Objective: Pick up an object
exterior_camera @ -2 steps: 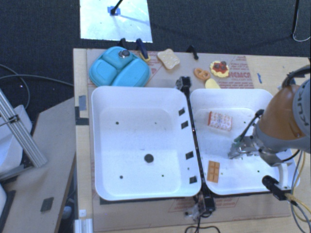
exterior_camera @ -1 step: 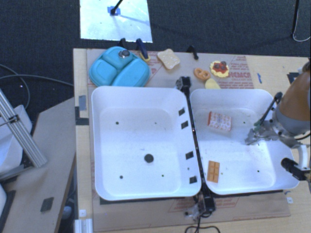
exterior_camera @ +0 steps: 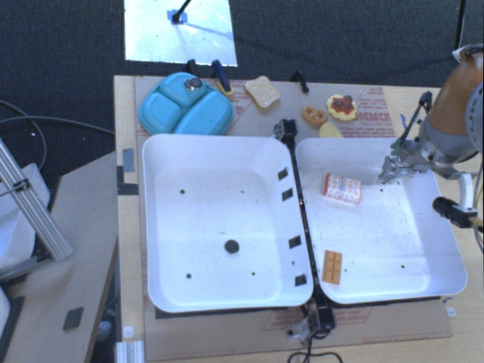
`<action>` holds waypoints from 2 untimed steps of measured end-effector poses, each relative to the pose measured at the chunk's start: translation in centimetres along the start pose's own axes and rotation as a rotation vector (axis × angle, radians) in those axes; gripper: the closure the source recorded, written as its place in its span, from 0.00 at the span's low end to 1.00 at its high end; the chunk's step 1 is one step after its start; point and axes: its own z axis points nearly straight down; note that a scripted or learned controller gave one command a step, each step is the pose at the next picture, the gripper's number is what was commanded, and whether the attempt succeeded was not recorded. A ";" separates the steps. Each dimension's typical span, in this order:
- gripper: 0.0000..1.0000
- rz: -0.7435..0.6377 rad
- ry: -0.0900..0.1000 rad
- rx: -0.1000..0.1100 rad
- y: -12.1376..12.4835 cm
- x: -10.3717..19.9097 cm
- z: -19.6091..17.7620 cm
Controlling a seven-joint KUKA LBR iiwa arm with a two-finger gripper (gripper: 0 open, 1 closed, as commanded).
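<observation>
Camera view is looking down at a slant on two shallow white bins lying side by side on the bench; nearest the camera, an orange wafer-like biscuit is lying flat by the near-left corner of the right bin, close to the black divider running between the bins; just beyond that, a small dark round disc is sitting on the floor of the left bin, well apart from everything else; farther in, a small red-and-white patterned packet is lying in the right bin's far-left part; the gripper is hanging over the far right part of that same bin, near the packet but apart from it, and nothing is showing between its tips; whether they are spread or closed cannot be told; beyond the bins, a blue divided plate, a toy slice of toast, a pretzel and a small tart with red topping are resting on the bench.
</observation>
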 end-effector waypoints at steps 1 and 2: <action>1.00 -0.004 0.007 0.007 1.2 8.4 -0.9; 1.00 -0.008 0.009 0.001 4.2 20.1 -7.1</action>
